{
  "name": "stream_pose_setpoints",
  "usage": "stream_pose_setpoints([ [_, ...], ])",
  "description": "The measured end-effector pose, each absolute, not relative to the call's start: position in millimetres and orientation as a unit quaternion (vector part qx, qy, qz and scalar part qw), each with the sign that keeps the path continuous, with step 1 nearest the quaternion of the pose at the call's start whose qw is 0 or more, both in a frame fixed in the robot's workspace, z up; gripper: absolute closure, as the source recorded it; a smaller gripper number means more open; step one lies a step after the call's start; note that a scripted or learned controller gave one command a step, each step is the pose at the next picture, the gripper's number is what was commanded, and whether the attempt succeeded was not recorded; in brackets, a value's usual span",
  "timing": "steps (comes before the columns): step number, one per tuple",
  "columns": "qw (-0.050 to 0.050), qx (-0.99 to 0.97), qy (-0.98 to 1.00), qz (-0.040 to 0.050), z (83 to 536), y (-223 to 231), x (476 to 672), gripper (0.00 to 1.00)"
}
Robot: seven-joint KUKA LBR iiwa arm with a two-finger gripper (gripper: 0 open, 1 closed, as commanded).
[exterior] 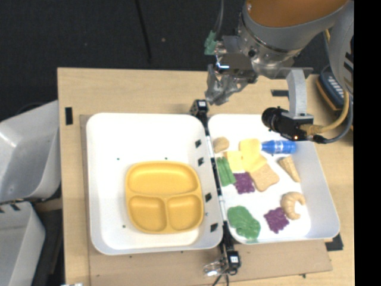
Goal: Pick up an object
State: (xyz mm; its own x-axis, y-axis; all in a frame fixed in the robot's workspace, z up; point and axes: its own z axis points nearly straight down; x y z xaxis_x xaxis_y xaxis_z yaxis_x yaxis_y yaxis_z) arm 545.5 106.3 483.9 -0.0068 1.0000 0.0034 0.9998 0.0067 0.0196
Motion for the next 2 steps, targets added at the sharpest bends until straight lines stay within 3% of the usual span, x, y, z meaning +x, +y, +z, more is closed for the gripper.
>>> stream_pose_setpoints([
  [1,-0.002,0.709,0.706,-0.0048,375.9,67.7,536.6,1.00],
  [2,0.002,0.704,0.711,0.0000,392.8,69.7,538.6,1.00],
])
